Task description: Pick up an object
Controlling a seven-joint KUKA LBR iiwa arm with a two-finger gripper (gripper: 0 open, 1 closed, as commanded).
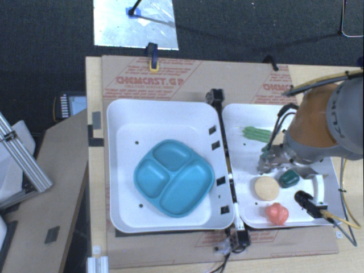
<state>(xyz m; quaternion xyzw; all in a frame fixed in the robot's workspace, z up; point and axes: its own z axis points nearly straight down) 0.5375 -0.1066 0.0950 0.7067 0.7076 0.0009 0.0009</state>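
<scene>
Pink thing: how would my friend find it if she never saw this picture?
Look in the right bin, the one without the blue tray. At its near edge, close by the cream disc, sits a small lumpy blob. It is the only pink thing in that bin.

A blue divided plate [173, 177] lies in the middle of the left white bin [122, 124]. The bin sits on a printed cardboard sheet [170, 78], with a yellow clamp [153, 61] at the sheet's far edge.
</scene>
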